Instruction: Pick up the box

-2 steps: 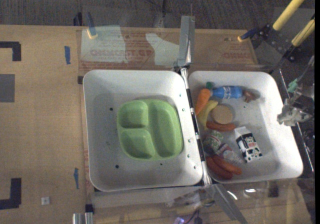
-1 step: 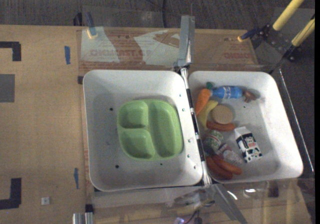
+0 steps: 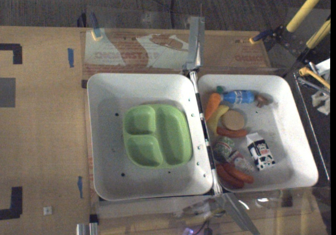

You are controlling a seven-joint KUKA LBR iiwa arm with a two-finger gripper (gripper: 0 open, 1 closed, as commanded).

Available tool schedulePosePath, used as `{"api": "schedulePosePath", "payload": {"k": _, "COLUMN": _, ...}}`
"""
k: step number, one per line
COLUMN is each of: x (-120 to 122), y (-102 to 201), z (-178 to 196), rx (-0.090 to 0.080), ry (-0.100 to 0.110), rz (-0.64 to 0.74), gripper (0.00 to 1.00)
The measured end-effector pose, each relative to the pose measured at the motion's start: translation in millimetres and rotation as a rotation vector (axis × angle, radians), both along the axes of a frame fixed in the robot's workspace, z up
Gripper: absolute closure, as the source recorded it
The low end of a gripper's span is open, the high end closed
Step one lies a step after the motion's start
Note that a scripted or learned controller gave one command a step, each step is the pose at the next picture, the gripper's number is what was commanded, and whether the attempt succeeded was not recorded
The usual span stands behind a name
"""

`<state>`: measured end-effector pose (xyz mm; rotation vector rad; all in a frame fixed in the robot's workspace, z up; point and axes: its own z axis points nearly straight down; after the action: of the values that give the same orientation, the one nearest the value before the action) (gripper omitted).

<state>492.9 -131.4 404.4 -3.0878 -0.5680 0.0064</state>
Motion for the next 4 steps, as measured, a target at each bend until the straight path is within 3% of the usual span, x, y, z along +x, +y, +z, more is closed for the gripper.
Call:
{"api": "schedulePosePath", "payload": {"k": 2, "x": 2.5, "y": 4.3, "z": 19.3, "rx": -0.002, "ry": 0.004, "rz": 0.012, "gripper": 1.00}}
{"api": "schedulePosePath", "payload": {"k": 3, "x": 2.7, "y": 5.5, "z": 19.2, "rx": -0.001, "ry": 0.005, "rz": 0.014, "gripper": 0.00}}
{"api": "schedulePosePath", "payload": {"k": 4, "x": 3.8, "y": 6.8, "z": 29.0, "rx": -0.002, "ry": 0.006, "rz": 0.018, "gripper": 1.00}}
